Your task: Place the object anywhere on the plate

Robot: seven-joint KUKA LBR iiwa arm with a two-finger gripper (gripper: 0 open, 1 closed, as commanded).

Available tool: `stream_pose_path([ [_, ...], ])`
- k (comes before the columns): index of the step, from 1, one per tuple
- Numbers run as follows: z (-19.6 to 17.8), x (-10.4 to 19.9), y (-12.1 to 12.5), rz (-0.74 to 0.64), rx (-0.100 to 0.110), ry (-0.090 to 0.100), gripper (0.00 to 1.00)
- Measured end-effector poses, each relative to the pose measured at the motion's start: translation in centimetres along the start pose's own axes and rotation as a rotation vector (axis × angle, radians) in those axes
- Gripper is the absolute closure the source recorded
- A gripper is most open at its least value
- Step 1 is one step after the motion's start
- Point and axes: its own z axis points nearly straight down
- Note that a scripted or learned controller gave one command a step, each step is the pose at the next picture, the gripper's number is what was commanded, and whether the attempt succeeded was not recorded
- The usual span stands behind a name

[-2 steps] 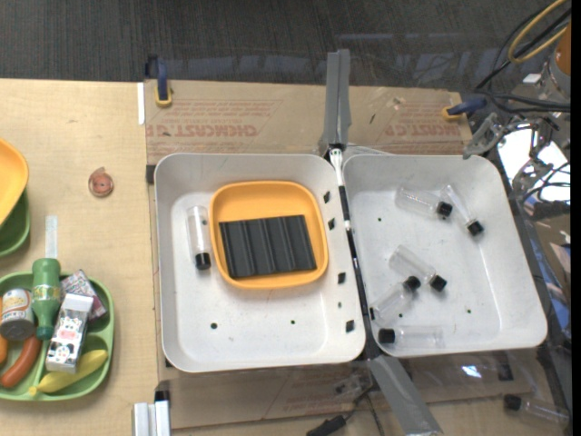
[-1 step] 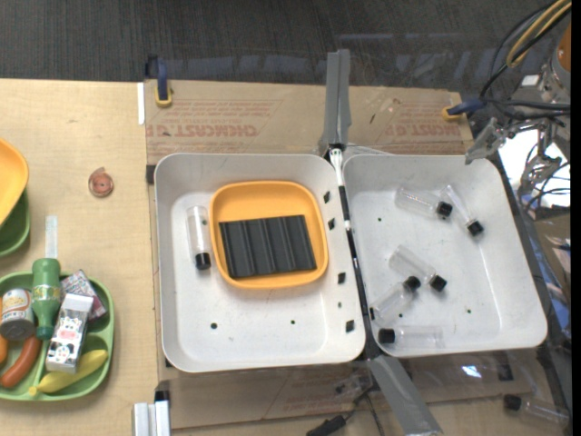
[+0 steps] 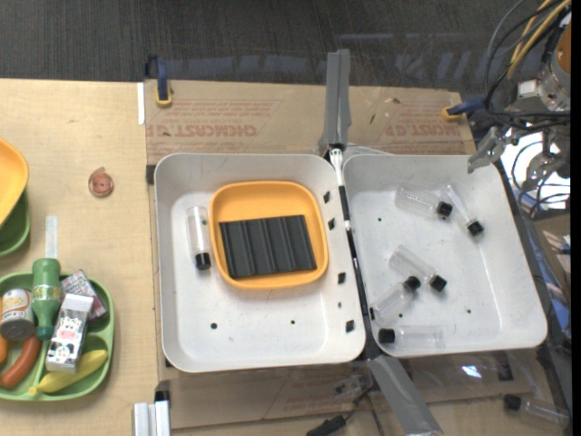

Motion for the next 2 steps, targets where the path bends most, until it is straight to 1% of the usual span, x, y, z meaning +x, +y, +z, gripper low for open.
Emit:
stream_pose_path([
  [1,-0.3,-0.1,0.04,-0.28,-0.001,-0.001,0.0],
  [2,0.36,-0.02,0.05,-0.514,-0.003,-0.001,0.0],
])
